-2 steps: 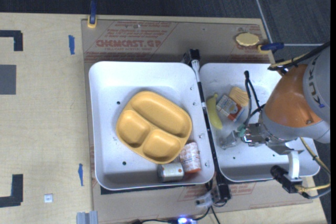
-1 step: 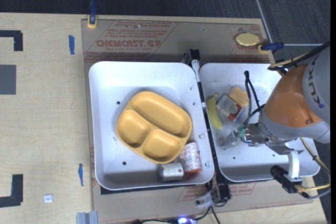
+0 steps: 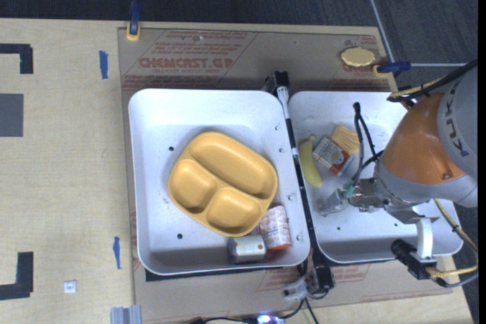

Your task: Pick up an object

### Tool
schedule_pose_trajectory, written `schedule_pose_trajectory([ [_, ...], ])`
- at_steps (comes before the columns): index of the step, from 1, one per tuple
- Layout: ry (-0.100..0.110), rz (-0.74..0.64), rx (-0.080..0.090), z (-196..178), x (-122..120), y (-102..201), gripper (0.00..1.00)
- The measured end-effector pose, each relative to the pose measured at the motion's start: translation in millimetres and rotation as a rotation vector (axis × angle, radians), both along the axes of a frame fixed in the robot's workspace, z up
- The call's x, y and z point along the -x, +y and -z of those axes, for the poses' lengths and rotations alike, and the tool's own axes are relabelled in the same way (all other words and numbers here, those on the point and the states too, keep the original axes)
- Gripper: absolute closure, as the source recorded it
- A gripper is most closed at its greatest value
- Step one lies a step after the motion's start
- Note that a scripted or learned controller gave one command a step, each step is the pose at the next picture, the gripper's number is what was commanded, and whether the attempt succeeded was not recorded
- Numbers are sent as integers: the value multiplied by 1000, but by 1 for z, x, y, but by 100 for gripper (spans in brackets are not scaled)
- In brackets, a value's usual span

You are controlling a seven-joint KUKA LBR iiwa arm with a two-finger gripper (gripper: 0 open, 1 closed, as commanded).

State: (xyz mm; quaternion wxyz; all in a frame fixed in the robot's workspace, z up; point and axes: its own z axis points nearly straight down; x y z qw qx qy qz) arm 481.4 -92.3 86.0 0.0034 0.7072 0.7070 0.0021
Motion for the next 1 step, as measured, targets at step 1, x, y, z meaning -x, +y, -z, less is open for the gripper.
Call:
schedule_pose_trajectory([
  [1, 1, 0, 0, 0, 0, 0, 0],
])
